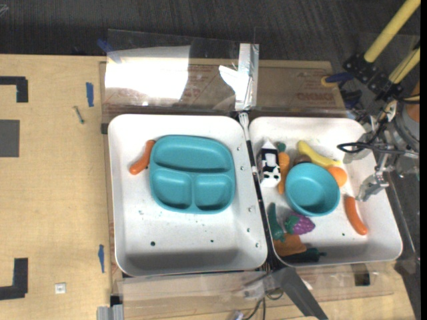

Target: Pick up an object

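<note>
Lying flat at four o'clock from a round teal plastic bowl [313, 189], slanted: a small orange toy sausage [355, 215]. At twelve o'clock, touching the rim: a curved yellow toy banana [316, 155].

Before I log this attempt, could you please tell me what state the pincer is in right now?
Pincer: over the right bin's right side; open or closed cannot be told, and nothing is seen held.

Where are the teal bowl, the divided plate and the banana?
Bowl [312, 189], camera view, inner bottom.
Plate [192, 173], camera view, central divider.
Banana [316, 154], camera view, middle of its curve.
</note>
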Robot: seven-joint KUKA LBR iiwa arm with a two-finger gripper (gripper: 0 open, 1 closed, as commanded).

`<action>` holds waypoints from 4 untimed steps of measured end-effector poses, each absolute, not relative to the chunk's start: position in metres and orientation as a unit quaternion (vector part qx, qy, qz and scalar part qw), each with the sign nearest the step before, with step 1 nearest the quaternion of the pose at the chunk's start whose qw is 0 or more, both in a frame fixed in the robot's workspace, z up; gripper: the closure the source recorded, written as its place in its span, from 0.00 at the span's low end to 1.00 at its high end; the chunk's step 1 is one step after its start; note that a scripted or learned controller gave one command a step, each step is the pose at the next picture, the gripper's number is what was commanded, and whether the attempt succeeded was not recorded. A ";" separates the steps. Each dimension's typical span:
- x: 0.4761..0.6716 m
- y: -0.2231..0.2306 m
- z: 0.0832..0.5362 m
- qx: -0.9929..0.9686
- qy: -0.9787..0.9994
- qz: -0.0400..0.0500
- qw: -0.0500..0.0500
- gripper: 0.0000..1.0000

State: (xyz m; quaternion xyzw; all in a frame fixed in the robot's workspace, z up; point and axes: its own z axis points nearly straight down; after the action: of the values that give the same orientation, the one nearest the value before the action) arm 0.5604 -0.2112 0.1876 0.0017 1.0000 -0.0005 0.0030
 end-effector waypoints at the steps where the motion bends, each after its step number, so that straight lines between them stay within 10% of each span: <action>1: 0.569 -0.219 0.089 0.008 1.000 -0.002 0.006 0.00; 3: 0.521 -0.200 0.089 -0.076 0.997 -0.003 0.005 0.00; 4: 0.526 -0.197 0.102 -0.078 0.997 -0.003 0.012 1.00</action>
State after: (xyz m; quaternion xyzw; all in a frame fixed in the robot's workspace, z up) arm 0.5260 -0.1974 0.1021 -0.0783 0.9969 -0.0029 0.0116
